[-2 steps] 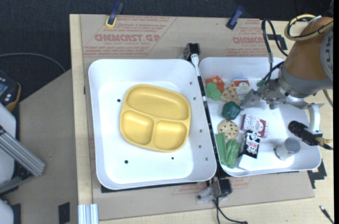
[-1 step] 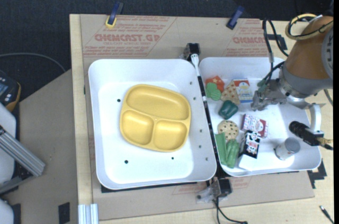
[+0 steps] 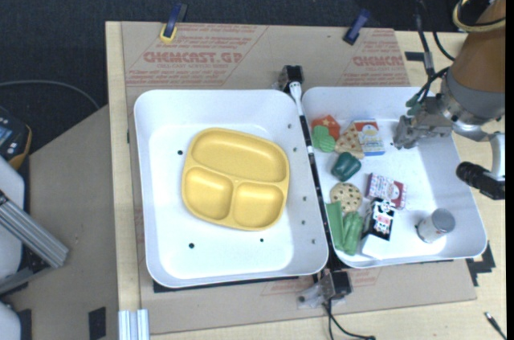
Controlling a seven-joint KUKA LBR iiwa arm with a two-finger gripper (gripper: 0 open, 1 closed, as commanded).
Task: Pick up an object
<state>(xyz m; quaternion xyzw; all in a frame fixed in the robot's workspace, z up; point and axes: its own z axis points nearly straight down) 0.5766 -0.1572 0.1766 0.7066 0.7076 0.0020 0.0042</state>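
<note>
White left bin [image 3: 152, 170], yellow tray [image 3: 234, 178]

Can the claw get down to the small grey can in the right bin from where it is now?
Probably yes. The grey can stands apart near the right bin's front right corner, with bare floor around it. The claw hovers farther back, nothing between them.

Yellow tray [image 3: 234, 186] in left bin [image 3: 152, 170]
</note>
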